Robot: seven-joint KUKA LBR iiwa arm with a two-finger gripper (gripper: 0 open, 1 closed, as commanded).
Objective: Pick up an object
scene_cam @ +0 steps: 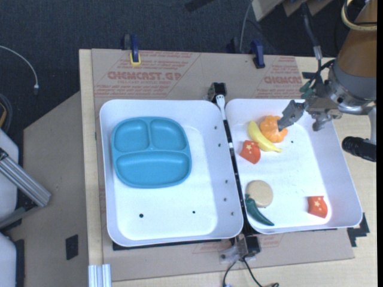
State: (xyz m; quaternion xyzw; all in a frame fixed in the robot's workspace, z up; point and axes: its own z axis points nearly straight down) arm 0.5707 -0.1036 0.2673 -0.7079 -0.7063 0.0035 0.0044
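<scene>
L to R: blue three-compartment plastic plate point(152, 152) lies in the left white bin point(119, 220), apart from the pickables. Right white bin point(341, 172) holds red chunk point(251, 152), yellow banana point(261, 137) leaning on an orange round fruit point(273, 128), tan disc point(260, 192), green pepper point(257, 211), red-orange piece point(317, 205). Your pincer point(291, 115) sits at the orange fruit's right edge, probably the target; you can't tell its opening or whether it grips.

The scene is evenly and brightly lit from above. Soft glare is seen on the two white bins point(179, 232), and only faint shadows are cast. Slight blur is noted toward the bench's point(96, 160) far right corner.
</scene>
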